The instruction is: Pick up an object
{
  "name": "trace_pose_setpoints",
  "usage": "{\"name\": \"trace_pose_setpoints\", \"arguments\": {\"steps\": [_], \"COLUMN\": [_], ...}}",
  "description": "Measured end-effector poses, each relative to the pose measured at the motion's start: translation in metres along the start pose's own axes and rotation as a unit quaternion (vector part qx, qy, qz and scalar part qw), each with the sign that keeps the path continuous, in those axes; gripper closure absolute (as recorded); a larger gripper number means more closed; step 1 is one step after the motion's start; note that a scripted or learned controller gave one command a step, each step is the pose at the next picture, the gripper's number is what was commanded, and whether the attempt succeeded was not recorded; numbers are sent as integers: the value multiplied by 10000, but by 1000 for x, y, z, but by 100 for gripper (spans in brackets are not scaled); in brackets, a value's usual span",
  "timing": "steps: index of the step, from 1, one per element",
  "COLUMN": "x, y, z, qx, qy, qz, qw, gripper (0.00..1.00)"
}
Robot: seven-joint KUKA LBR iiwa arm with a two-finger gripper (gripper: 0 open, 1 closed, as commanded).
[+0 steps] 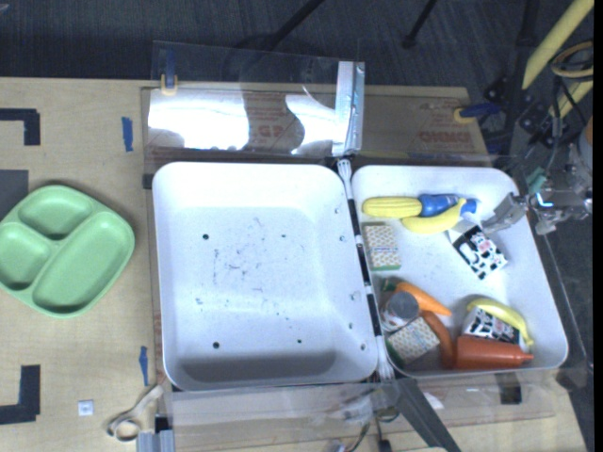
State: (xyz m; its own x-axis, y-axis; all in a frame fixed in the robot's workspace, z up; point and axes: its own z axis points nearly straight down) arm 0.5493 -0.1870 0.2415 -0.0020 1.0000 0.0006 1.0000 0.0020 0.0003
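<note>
We locate the end effector (513, 210) at the upper right rim of the right bin (551, 295); whether it is open or closed cannot be determined, and nothing shows in its grasp. The black-and-white patterned object (479, 250) lies just below-left of it, inside the bin. The arm is cut off by the frame edge and its wrist is blurred

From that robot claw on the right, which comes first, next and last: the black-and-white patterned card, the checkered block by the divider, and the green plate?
Measured from the gripper at the right bin's upper right, in the camera view:
1. The patterned card, just below and left of it in the right bin.
2. The checkered block, at the right bin's left wall.
3. The green plate, on the bench beyond the left bin.
</note>
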Motion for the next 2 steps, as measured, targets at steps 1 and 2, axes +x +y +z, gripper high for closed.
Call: {"name": "trace_pose_setpoints", "arguments": {"steps": [1,2], "x": [4,-10], "y": [46,80], "z": [72,146], "qx": [-2,-6], "qy": [0,4], "qz": [770,639], "qw": [9970,9980], "gripper": [0,0]}}
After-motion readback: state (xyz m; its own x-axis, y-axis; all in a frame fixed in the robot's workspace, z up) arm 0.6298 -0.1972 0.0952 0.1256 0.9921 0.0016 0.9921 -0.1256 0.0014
